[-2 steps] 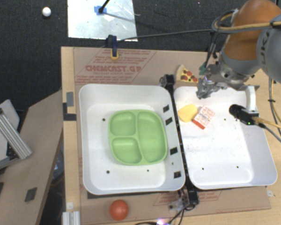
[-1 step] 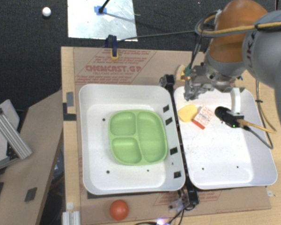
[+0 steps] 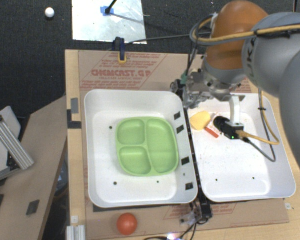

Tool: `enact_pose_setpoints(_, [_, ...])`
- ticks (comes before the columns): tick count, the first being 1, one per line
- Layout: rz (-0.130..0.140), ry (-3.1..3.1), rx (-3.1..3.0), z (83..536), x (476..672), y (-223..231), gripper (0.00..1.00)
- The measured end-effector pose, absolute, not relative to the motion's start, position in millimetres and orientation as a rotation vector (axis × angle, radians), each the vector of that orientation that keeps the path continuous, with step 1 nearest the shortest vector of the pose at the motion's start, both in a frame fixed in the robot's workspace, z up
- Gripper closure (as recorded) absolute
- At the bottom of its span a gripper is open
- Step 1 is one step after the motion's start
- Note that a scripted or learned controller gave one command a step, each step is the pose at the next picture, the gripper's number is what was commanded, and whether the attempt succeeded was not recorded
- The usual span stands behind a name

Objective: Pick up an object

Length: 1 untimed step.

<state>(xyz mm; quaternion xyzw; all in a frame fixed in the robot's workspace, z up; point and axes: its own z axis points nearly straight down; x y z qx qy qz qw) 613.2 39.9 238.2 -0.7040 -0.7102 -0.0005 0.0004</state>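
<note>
A yellow object [image 3: 200,119] lies in the right bin [image 3: 250,184] near its left wall, and a small orange-red piece [image 3: 210,132] rests just beside it on the right. My gripper [image 3: 191,96] hangs over the far left corner of the right bin, just above and behind the yellow object. The wrist hides its tips. A green divided plate [image 3: 146,146] lies flat in the middle of the left bin [image 3: 102,184].
An orange ball [image 3: 126,224] sits on the cardboard in front of the left bin, outside both bins. A blue clamp [image 3: 120,49] stands at the cardboard's far edge. The grey arm covers the right bin's far right corner.
</note>
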Motion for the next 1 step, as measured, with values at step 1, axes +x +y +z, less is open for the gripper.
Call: enact_pose_setpoints(1, [-0.001,-2.23,-2.212,224.7,609.0,93.5,1.0])
